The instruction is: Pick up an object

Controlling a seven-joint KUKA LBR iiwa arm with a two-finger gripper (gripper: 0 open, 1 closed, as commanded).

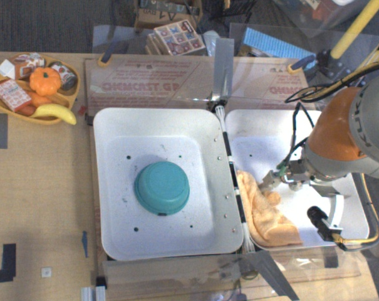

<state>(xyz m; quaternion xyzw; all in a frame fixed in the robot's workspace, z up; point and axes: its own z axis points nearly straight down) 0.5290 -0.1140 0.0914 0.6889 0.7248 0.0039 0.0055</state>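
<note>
Over right bin (pixel 274 123): tool (pixel 272 182) touching orange cloth (pixel 269 213).

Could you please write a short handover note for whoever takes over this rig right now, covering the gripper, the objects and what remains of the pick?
Gripper: low in the right bin, at the upper edge of the orange cloth; whether it has a grip cannot be told from this view.
Objects: the orange cloth lies bunched against the right bin's left wall. A teal bowl sits upside down in the middle of the left bin.
Done: the arm has reached the cloth.
Left: nothing is visibly lifted, so the pick is not yet confirmed; check for a grasp, then lift.
</note>
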